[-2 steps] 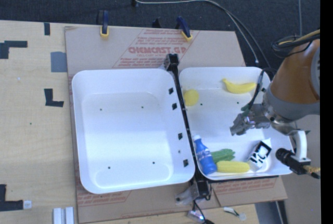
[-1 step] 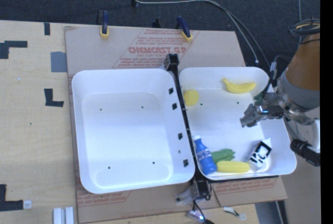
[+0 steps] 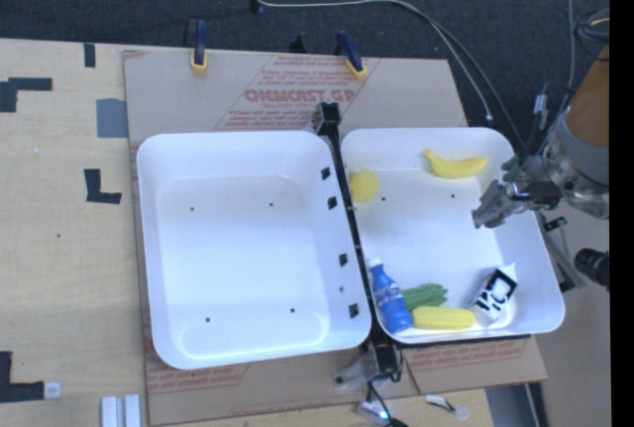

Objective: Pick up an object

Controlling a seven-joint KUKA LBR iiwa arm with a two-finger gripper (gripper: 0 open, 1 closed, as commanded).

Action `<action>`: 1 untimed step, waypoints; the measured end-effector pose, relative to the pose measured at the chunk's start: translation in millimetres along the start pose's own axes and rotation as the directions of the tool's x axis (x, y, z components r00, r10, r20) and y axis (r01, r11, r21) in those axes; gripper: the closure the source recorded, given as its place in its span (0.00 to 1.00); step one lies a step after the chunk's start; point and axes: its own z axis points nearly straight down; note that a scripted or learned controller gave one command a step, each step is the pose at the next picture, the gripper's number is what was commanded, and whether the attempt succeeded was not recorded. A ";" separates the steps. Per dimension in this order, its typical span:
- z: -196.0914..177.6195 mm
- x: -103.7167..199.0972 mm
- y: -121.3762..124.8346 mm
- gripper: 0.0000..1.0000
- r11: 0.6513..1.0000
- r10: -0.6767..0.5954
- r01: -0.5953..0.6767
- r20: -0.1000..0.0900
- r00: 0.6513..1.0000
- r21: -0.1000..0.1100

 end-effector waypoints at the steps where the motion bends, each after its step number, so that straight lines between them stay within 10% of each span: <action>1: 21.8 50.0 10.8 1.00 1.000 -0.004 0.004 -0.001 1.000 0.006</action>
